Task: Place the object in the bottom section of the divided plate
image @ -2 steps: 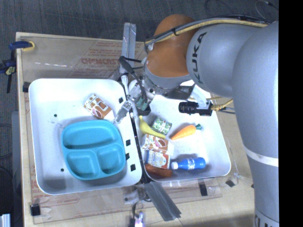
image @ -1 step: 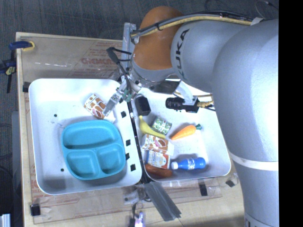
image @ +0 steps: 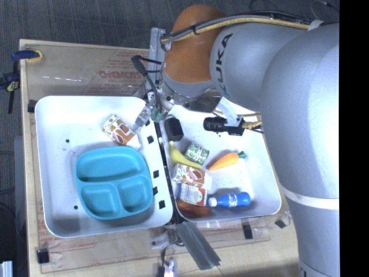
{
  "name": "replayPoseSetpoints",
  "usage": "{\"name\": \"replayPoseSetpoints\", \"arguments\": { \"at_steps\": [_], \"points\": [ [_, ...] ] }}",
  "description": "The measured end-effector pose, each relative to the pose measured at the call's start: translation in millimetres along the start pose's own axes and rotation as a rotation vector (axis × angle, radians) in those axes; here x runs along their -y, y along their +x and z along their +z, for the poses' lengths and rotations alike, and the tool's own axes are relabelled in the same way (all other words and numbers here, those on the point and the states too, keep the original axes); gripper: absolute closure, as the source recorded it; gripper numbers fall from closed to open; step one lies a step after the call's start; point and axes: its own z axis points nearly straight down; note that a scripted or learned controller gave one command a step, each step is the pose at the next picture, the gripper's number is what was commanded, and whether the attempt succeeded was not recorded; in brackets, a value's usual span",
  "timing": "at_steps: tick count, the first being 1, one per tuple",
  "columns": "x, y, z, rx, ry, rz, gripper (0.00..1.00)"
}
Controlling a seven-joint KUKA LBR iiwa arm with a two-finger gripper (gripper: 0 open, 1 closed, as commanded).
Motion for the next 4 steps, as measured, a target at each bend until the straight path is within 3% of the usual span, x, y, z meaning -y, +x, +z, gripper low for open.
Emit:
{"name": "replayPoseSetpoints", "arguments": {
  "at_steps": [1, 2, 3, 4],
  "points": [
    [-6, 85, 17, 0.0, 0.0, 0.051, 1.0],
    [-6, 84, 17, 0.0, 0.0, 0.053, 0.0],
    [25, 164, 62, -0.001, 0.0, -0.133, 0.0],
    [-4, 190, -60, 0.002, -0.003, 0.116, 0.0]
  ]
}}
